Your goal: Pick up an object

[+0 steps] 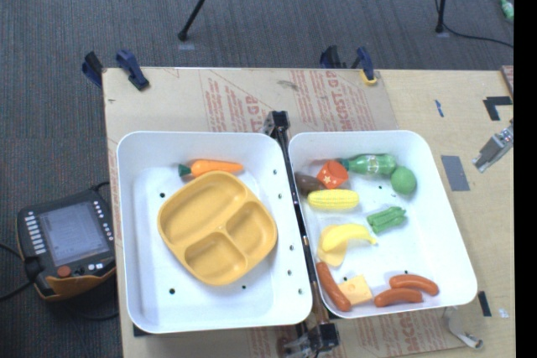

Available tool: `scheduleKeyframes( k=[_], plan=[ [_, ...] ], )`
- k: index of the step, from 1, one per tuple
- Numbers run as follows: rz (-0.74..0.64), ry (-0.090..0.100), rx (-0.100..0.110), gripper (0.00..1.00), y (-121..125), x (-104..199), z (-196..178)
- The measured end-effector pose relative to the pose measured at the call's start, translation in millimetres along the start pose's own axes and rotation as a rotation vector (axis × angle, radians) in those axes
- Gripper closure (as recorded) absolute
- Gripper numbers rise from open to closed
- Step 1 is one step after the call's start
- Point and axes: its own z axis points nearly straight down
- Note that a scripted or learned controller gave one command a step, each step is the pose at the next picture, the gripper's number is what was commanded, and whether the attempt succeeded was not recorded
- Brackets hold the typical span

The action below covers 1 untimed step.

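Glossy yellow divided plate (217,237) (rounded, three wells); claw (495,148) spread: cannot tell.

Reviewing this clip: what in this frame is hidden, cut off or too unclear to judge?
- Hand: cut by the camera view's right edge; its fingers' state cannot be judged.
- Brown item in the right bin: partly behind the red toy and corn; identity unclear.
- Green item on the floor at the right edge: too small to identify.
- Pendant screen: too small and blurred to read.
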Motion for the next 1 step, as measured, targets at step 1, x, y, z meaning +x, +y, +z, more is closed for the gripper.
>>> scheduleKeyframes(
  k=[1],
  plan=[
    [-0.003, 0.001, 0.001, 1.0, 1.5, 0.1, -9.2]
  ],
)
